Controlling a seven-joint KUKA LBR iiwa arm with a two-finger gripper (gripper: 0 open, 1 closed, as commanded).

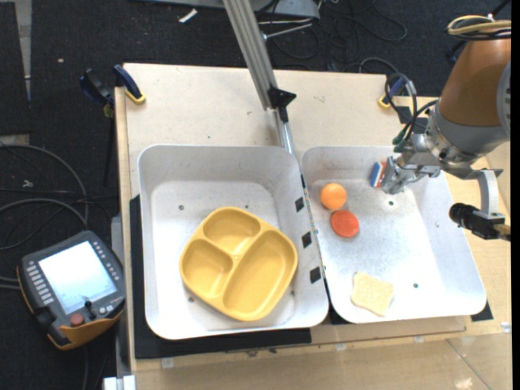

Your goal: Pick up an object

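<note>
Worktop (203,104) of pale wood is seen carrying two shallow white bins side by side. In the left bin (162,169) a yellow divided plate (238,262) is laid, tilted toward the near edge of the worktop, its three compartments bare. In the right bin (439,258) three small things are scattered: an orange ball (333,196) near the bin's inner wall, a red-orange disc (345,224) just beside it on the near side — whether the two touch cannot be made out — and a pale sponge-like piece (372,293) close to the bin's near rim, well apart from the others.

The arm (479,96) is cut off by the right edge of the view, so only its wrist end is shown. The hand (392,177) is held low over the far part of the right bin, near the far right corner of the worktop. A small red and blue thing (377,174) is seen right against it; whether this is gripped or merely lies next to it cannot be told, and how far the hand is open is hidden by its own housing and cables.
</note>
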